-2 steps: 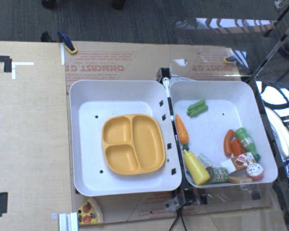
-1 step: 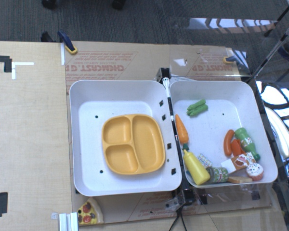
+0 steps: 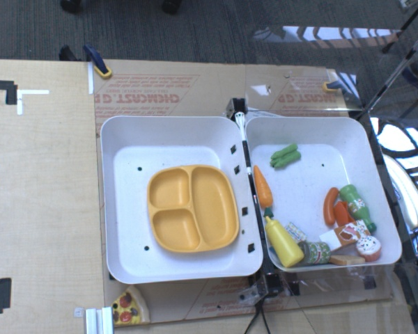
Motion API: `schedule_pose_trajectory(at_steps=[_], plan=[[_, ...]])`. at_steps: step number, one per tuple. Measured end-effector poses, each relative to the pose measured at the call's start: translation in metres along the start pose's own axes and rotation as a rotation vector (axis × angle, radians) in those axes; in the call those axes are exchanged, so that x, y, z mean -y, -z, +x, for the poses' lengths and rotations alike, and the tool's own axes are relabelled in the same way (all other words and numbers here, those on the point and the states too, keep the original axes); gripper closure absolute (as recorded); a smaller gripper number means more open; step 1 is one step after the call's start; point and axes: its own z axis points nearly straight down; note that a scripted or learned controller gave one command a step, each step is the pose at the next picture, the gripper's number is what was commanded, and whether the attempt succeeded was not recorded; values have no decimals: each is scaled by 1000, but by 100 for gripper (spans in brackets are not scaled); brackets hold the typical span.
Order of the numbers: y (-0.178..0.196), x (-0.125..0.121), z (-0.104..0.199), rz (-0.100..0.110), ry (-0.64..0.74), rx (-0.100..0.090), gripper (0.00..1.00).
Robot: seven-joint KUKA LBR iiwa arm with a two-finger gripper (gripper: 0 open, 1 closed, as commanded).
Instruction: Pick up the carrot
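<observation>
The carrot (image 3: pixel 262 186), orange with a green tip at its upper end, lies in the right bin (image 3: pixel 313 134) against the bin's left wall, just above a yellow bottle (image 3: pixel 283 241). It lies along the wall, pointing up and down in the view.
The left bin (image 3: pixel 118 207) holds a yellow divided plate (image 3: pixel 193 207). In the right bin lie green beans (image 3: pixel 285 156), a red sausage (image 3: pixel 330 206), a green bottle (image 3: pixel 355 205) and several small food toys at the lower right. A pizza toy (image 3: pixel 127 307) sits on the bench below the left bin.
</observation>
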Motion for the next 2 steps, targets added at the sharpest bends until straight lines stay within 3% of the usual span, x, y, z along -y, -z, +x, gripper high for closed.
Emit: schedule_pose_trajectory(at_steps=[1,2], plan=[[9,-2,1,-3,5,4,100],[9,-2,1,-3,4,3,0]])
